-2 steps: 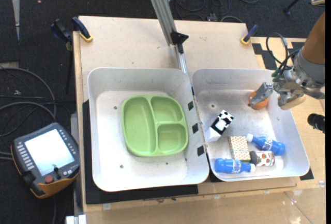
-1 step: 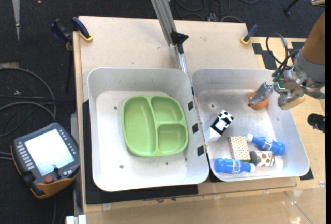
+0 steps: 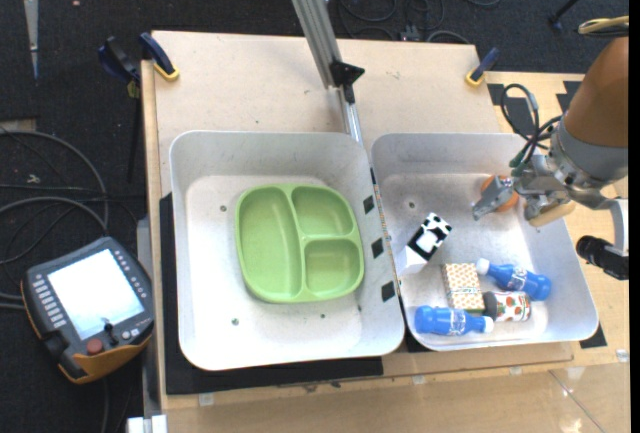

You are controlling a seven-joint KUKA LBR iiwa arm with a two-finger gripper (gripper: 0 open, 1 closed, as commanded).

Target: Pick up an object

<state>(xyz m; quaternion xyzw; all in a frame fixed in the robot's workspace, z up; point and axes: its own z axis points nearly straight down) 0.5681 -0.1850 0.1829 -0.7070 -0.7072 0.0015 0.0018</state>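
Observation:
My gripper (image 3: 517,206) hangs over the back right part of the right bin (image 3: 440,161), its two fingers (image 3: 487,204) spread apart, open, with nothing between them. A small orange object (image 3: 498,186) lies right beside the left finger. Nearer the front lie a black-and-white checkered block (image 3: 430,236), a patterned box (image 3: 461,284), a blue bottle (image 3: 518,279), a second blue bottle (image 3: 450,321) and a red-dotted white can (image 3: 509,306).
The left bin (image 3: 200,211) holds a green divided plate (image 3: 300,242). A slanted metal pole (image 3: 315,11) ends at the bins' shared back edge. A teach pendant (image 3: 85,306) sits off the bench at the left. Clamps (image 3: 160,58) grip the back corners.

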